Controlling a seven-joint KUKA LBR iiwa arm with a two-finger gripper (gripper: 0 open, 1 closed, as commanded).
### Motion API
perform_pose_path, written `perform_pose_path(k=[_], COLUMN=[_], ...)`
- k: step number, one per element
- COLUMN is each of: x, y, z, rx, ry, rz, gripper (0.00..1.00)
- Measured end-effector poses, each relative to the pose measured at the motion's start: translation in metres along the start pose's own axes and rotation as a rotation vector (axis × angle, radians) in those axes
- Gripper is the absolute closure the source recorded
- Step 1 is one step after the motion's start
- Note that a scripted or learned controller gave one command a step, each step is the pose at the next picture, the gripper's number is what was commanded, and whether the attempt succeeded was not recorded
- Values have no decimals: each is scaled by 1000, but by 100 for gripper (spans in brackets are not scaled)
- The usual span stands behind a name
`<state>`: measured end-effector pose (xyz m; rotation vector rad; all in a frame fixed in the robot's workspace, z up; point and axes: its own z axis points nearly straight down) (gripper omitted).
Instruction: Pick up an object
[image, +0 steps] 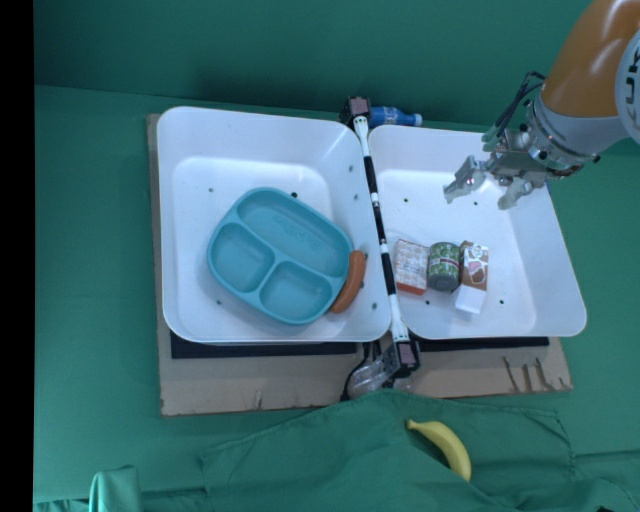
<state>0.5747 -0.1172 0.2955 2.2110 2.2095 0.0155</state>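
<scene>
A green cloth covers the bench (90, 250), and on it a sheet of brown cardboard (200, 385) carries two shallow white bins side by side, meeting along a black-and-white strip that runs from twelve o'clock down to six. The left bin (200, 140) holds a teal divided plate (280, 257), tilted so its long side runs from ten o'clock toward four; an orange sausage (349, 282) lies against the plate's rim at its three o'clock side, touching it. In the right bin (540, 290), three small items sit in a row near the bin's seven o'clock area: a red-and-white packet (409, 266) nearest the dividing strip, a dark green can (443, 266) just beside it, and a brown-and-white carton (473, 274) touching the can on the far side. The grey arm with its orange band (598, 55) comes in from two o'clock, and the gripper (490, 188) hovers over the right bin's upper part, well apart from the row of items; its two fingers stand spread apart with nothing between them. A blue bottle (392, 117) lies just outside the bins at twelve o'clock. A yellow banana (444, 444) rests on folded green cloth at six o'clock, below the cardboard.
</scene>
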Motion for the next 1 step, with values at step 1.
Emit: perform_pose_path(k=[1], x=[-3], y=[18], z=[102], rx=[23], ry=[3], rz=[3], gripper=[0])
